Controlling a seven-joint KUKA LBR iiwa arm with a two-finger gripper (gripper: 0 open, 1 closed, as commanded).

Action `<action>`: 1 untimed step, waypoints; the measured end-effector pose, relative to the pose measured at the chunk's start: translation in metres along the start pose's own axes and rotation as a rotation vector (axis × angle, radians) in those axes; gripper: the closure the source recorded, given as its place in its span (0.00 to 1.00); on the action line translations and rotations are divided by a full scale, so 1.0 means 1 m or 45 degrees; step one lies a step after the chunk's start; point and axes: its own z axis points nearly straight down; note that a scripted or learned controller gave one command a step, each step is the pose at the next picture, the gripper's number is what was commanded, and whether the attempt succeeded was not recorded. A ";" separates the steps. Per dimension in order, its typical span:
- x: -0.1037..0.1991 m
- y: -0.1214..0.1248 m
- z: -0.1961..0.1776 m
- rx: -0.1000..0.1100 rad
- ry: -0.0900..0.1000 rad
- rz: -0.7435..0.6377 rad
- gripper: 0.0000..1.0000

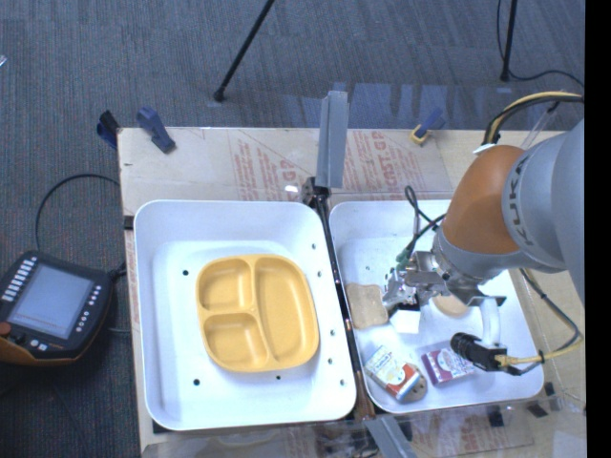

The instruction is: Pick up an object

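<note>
Camera view: nearest, along the right bin's front wall, lie a small red-and-white carton and, just beside it to the right, a purple packet. Behind them a white block sits close to a tan slab, which lies by the wall shared with the left bin. The gripper is low in the right bin, directly over the white block and just right of the slab; whether it is wide, narrow or holding anything cannot be told. A round tan piece shows beside it, partly hidden under the wrist. The arm covers the bin's right side. In the left bin a yellow three-part plate lies alone, well apart from the gripper. Farther back a grey post stands between the bins on the bench, with a blue clamp at its far left. A pendant lies on the floor to the left.
</note>
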 end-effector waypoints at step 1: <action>0.027 0.018 -0.117 -0.021 -0.002 -0.060 1.00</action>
